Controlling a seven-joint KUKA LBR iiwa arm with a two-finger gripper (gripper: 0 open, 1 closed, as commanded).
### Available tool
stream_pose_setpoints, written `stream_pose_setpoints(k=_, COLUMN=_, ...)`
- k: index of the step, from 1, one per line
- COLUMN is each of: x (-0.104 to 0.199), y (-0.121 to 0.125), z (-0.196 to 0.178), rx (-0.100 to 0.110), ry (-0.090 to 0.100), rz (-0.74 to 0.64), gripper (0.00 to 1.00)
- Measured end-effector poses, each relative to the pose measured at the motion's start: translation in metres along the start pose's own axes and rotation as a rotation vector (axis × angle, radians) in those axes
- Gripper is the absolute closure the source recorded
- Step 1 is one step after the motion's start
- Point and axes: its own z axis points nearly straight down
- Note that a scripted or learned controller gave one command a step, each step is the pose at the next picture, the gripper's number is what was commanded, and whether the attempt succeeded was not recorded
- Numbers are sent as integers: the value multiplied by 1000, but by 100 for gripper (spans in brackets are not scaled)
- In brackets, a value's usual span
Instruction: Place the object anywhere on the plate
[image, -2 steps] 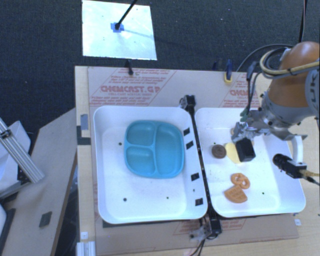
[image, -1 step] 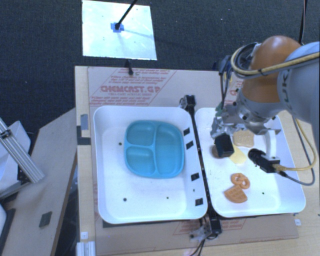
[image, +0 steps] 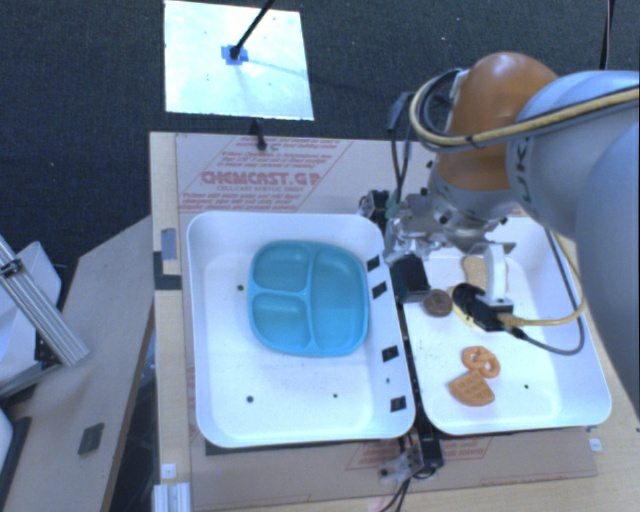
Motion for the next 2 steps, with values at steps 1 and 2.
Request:
stream_pose_setpoints(k=1, x=51, y=8, z=-6, rx=1, ry=1, rz=-1, gripper=100)
stream_pose_setpoints(k=2, x=105, y=9, z=16, rx=4, ry=-1, rz=1, gripper=100)
